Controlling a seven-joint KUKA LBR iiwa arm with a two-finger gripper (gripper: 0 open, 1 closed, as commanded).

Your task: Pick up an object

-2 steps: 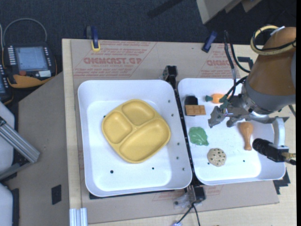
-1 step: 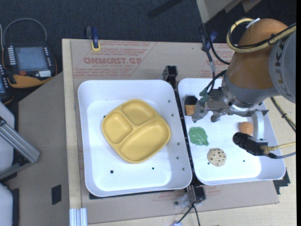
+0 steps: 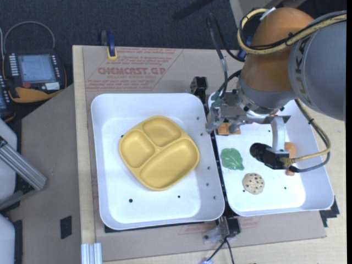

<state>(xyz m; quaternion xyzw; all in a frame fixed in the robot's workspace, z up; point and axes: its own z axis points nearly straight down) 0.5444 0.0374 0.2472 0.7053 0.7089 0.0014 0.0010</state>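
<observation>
Currently the arm (image 3: 286, 54) reaches in from the right and hangs over the far part of the right bin (image 3: 311, 194). Its gripper (image 3: 224, 120) sits low at that bin's far left corner, just beside the rim that meets the left bin (image 3: 104, 147). The wrist hides it, so I cannot tell whether the gripper is open, closed or gripping anything.

Two loose things lie in the right bin nearer the camera. A green leaf-shaped piece (image 3: 231, 158) sits near the left wall, apart from the gripper. A round speckled cookie (image 3: 253, 183) lies just beyond it toward the near edge. They lie close together but do not touch.

The left bin holds a yellow divided plate (image 3: 159, 153), flat and turned at an angle. Both bins rest on a brown cardboard sheet (image 3: 137, 65).
</observation>
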